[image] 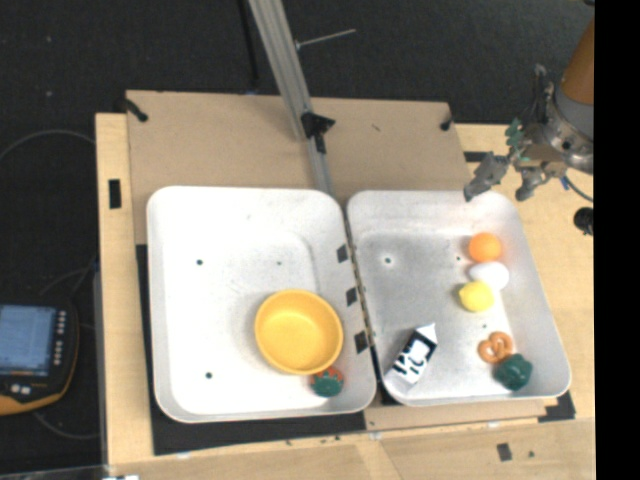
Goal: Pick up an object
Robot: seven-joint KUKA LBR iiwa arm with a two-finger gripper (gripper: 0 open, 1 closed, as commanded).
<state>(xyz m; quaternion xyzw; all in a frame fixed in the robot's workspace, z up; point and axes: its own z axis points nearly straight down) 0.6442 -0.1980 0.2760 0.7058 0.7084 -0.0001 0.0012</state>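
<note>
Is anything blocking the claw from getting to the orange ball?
Nothing visible does. The claw hangs over the right bin's top right corner, and the orange ball sits just below it in the picture, with bare bin floor between. The white ball lies beyond it.

No text can be read; the black-and-white carton (413,354) bears only blurred markings.

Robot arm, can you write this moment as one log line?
gripper: open, above right bin's far corner | holding: nothing | nearest: orange ball
</note>
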